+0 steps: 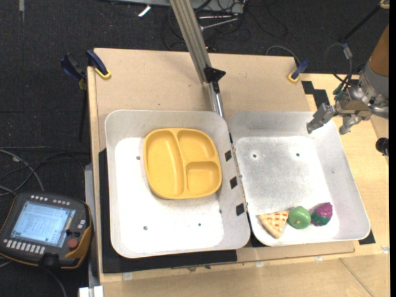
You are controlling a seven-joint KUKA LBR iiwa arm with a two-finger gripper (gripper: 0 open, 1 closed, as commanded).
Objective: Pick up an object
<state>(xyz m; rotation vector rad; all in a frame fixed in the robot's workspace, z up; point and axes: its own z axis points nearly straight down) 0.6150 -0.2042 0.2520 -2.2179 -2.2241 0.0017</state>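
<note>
The two-finger gripper [334, 119] is seen at the upper right corner of the right-hand shallow white bin [291, 172], hanging over the bin's far rim. Its two dark fingers [318, 119] are spread apart, released, and nothing is seen between them. No object is touched by the jaws. The grey arm [377, 73] is seen entering from the right edge.

Three small objects are grouped in the near right corner of the right-hand bin, well apart from the gripper: a tan wedge-shaped toy waffle piece [274, 222], a round green toy fruit [299, 217] just beside it, and a purple knobbly toy fruit [322, 213] next to that, nearest the bin's right wall. The rest of that bin's floor is scuffed grey.

In the left-hand shallow white bin [124, 184] a yellow plastic three-compartment tray [182, 163] is laid.

Both bins are borne on a tan wooden bench [154, 79]. A slanted metal pole [192, 30] rises at its far side. A teach pendant with a lit screen [43, 228] is lying on the dark floor at lower left.
</note>
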